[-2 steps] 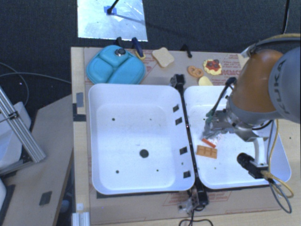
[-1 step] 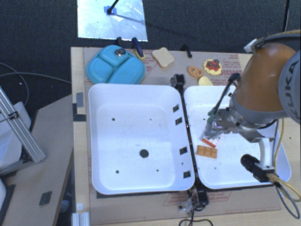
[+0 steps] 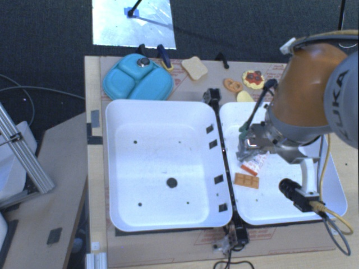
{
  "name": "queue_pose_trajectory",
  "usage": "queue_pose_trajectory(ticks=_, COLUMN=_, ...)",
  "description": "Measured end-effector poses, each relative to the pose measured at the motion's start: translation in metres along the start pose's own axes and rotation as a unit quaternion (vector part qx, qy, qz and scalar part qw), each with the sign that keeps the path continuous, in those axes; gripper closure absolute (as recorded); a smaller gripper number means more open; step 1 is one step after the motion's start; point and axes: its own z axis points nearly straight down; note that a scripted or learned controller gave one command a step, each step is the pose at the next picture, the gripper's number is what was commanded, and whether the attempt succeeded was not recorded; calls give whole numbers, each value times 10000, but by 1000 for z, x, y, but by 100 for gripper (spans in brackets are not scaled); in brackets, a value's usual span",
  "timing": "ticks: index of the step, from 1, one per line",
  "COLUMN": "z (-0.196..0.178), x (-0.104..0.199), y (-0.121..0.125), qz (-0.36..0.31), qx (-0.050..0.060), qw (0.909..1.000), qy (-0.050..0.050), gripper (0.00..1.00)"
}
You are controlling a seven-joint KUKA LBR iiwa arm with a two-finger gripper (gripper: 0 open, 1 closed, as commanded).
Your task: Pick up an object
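**Hand low over the right bin, above two small objects**

An orange waffle-like piece lies flat on the floor of the right bin, near its left wall. Just beyond it, on the far side, sits a small red-and-white packet, partly under the hand. The hand is down inside this bin, right above the packet; whether it is open or closed cannot be told, nor whether it grips anything. The grey arm with its orange band reaches in from the right and covers the bin's far right part.

The left bin holds a small dark round thing near its middle.

On the desk beyond the bins lie a blue divided plate, a toy bread slice, a pretzel-shaped toy, a small round pizza-like toy and a pale yellow piece at the right bin's far rim.
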Motion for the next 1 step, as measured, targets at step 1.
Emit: queue_pose_trajectory(ticks=1, z=-43, x=24, y=-4, qz=-4, qx=-22, qw=10000, qy=5, gripper=100)
